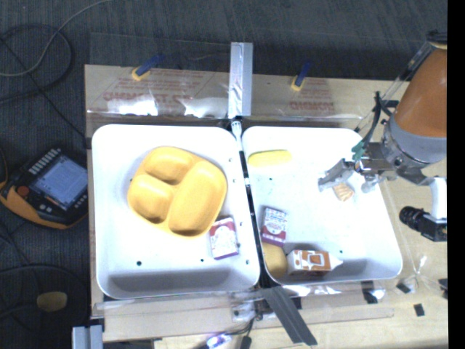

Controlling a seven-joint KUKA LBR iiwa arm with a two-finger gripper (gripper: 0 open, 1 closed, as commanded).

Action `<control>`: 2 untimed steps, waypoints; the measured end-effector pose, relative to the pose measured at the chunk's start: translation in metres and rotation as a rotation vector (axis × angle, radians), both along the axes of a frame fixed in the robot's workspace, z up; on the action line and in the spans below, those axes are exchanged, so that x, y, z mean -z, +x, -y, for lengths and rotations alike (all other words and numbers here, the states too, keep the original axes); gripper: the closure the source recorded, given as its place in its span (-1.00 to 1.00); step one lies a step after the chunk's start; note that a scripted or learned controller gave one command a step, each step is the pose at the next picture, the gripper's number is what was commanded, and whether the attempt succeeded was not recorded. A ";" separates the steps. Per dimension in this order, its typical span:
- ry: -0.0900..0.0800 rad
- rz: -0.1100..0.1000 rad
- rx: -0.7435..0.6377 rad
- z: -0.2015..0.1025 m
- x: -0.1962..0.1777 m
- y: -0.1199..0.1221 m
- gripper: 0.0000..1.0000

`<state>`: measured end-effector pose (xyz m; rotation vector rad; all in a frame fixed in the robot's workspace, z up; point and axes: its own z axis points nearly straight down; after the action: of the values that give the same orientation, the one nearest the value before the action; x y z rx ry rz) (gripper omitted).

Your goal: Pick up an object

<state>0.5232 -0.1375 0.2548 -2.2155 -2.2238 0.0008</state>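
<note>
Right bin (378,224) floor mostly bare; hand (347,182) near right wall, pinching small tan object (343,190).

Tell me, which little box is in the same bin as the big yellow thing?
The red-and-white box, beside the yellow tray in the left bin. The maroon box and orange box lie in the right bin.

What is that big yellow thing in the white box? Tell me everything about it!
The big yellow thing looks like a smooth, shiny plastic tray or plate with three rounded hollows or humps, two smaller ones and one bigger one. It is yellow all over with rounded corners. It lies flat and turned at a slant on the floor of the left bin, in its upper middle part. A small red and white box sits right by its lower right corner, seemingly just touching it.
</note>
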 end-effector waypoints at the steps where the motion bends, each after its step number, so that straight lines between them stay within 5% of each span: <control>1: -0.001 -0.001 -0.058 -0.024 0.082 0.068 -1.00; 2: -0.003 -0.001 -0.091 -0.040 0.134 0.118 -1.00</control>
<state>0.6409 -0.0975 0.1212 -2.1132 -2.3237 0.0052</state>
